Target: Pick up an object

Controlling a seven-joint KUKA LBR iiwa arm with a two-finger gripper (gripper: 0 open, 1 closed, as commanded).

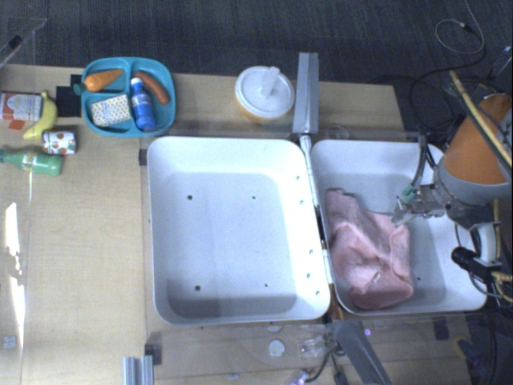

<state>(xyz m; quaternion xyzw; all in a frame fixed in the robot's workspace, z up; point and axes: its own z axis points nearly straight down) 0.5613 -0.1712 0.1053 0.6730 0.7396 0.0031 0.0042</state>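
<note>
A pale wooden bench (80,255) sits in front of a dark carpet floor. Two shallow white bins lie side by side on it.

Far to the left of the gripper, at the bench's edge, there is a small box (19,107), a toy banana (42,117), a little can (59,142) and a green bottle (32,162). I think these have labels, but the writing is too small to read. Next comes a blue tray (160,83) with toy food in it: a carrot, a sausage, a blue bottle and a square snack. No words can be read there either. A bit closer to the gripper, and further back, sits a white lidded tub (264,93).

The left bin (232,231) is well to the left of the gripper. Then comes the right bin (369,163), where the arm is reaching in.

The pink cloth (367,255) is the thing to pick up. It lies crumpled in the right bin, just to the left of the gripper and a little nearer the front.

The gripper (410,205) is right at the cloth's top right edge. It may be touching it, but I cannot tell. I also cannot tell how the gripper is set, because it is small and blurry.

The cloth looks flat in the bin, so I think the pick is not done yet. Grabbing and lifting are both left to do.
</note>
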